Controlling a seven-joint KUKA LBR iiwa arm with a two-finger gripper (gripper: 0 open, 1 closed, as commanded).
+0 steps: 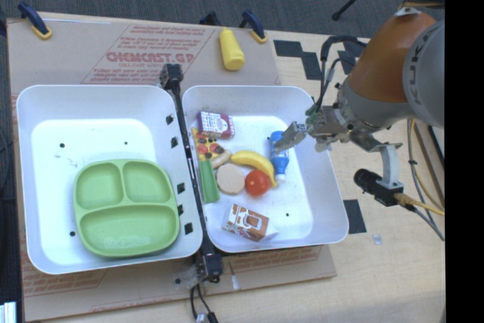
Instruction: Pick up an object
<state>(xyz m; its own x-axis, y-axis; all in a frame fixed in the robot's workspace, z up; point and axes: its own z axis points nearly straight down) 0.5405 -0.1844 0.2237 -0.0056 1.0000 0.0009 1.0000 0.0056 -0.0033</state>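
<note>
Nearest us, a small carton [246, 222] lies in the right bin [321, 197], and past it tomato [257, 182], banana [252, 159] and blue object [280, 155] sit crowded, so a grab could nudge a neighbour or slip. Gripper [296, 134] hovers over the blue one; whether it's parted or closed, I cannot tell. Farther back, cardboard [151, 53] reads "CHEMCAST GP".

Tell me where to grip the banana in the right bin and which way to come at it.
Grip the banana across its thicker middle, coming straight down from above, with the fingers either side of its narrow width. It lies flat and curved, with the red tomato and the round tan piece close beneath it and the blue object at its right end, so a side approach is probably crowded.
</note>
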